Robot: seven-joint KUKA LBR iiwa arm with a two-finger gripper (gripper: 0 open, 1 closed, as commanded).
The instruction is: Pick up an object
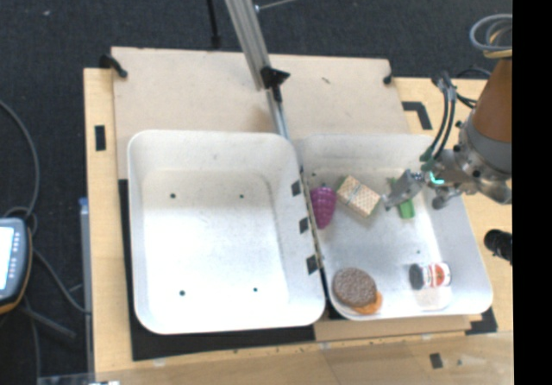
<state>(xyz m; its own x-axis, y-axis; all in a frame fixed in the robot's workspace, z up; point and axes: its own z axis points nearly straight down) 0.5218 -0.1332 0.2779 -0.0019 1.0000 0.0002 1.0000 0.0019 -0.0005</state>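
camera view: pincer (404, 192) low over small green object (406, 208), opening impossible to tell; probably light, stiff, best gripped across narrow sides.

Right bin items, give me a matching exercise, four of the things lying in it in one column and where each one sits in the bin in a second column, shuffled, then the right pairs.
Things:
1. purple object
2. tan block
3. round brown disc
4. red and white object

Places in the right bin:
A. near corner, on the arm's side
B. against the left wall, next to the divider
C. near edge, left of the middle
D. upper middle, just right of the purple object

Pairs: 1-B, 2-D, 3-C, 4-A
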